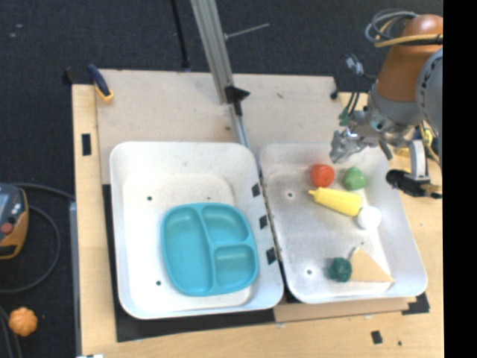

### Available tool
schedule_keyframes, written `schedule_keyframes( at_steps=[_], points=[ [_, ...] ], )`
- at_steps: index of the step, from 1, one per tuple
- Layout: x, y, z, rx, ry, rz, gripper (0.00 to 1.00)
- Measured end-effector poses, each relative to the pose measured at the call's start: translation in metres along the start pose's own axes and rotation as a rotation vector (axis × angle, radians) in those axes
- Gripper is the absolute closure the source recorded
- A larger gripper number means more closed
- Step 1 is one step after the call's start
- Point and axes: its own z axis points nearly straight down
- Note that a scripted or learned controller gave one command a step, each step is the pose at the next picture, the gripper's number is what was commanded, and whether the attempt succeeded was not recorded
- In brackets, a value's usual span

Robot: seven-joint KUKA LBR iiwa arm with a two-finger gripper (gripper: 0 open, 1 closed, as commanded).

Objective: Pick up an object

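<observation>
From the camera view, the claw (344,148) hangs over the far right corner of the right bin (298,171), and whether it is open or closed cannot be told at this size and angle. Nothing is seen held in it.

Taking the red ball (323,175) as the landmark: the claw sits just beyond it and slightly to its right, apart from it. A green ball (355,178) lies just to the right of the red ball, and a yellow bottle with a white cap (342,202) lies just in front of both, tilted across the bin. Well in front of the red ball, near the bin's front edge, are a dark green object (340,269) and a tan wedge (368,268), touching or nearly so.

The risk is crowding. The red ball, green ball and bottle lie so close that a descent between them could strike two things at once, or push one aside. Round objects may roll off the tips. The bin wall close by the claw could also catch it on the way down.

The left bin (141,166), well left of the red ball, holds a blue divided tray (209,248).
</observation>
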Motion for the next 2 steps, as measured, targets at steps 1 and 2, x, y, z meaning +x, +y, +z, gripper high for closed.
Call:
schedule_keyframes(
  at_steps=[1,2],
  points=[
    [-0.001,0.001,-0.014,0.002,0.000,-0.001,1.00],
    [0.052,-0.007,-0.030,0.003,0.003,-0.005,1.00]
  ],
)
